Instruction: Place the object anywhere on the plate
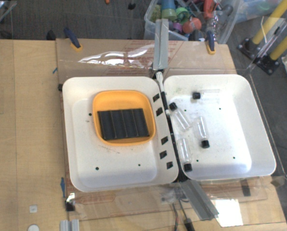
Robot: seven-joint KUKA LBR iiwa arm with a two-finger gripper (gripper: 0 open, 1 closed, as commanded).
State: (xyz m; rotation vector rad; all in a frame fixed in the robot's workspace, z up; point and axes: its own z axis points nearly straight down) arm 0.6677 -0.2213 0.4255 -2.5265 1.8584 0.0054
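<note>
Nearest the lens, at lower centre of the frame: flat grey metal strip [198, 201], dull and slanted, over a clear plastic sheet, with a white paper patch [227, 211] just to its right. All on a pale wooden bench [23, 129] with fine grain.

Mid-frame left: shallow white bin [81, 129], smooth moulded plastic with rounded corners. Inside, toward its upper half: orange plate [124, 115], a glossy rounded square with a raised rim. Resting flat on the plate, within the rim and slightly toward its lower edge: black ribbed slab [123, 123], rectangular and matte, split by lengthwise grooves into parallel bars.

Mid-frame right, touching along the shared edge: second white bin [239, 129], same shape. Scattered in its left half: clear tubes [199, 131], cylindrical and transparent, some with small black caps. Apart, near the upper middle: single black cap [196, 96]. Down the seam between the bins: row of small black clips [162, 126].

Upper edge of the bench: two blue clamps [74, 41], left and right. Upper right of the frame: clear tote [196, 8] packed with mixed coloured plastic pieces, on dark grey carpet.

Gripper state, open or closed: impossible to tell.
</note>
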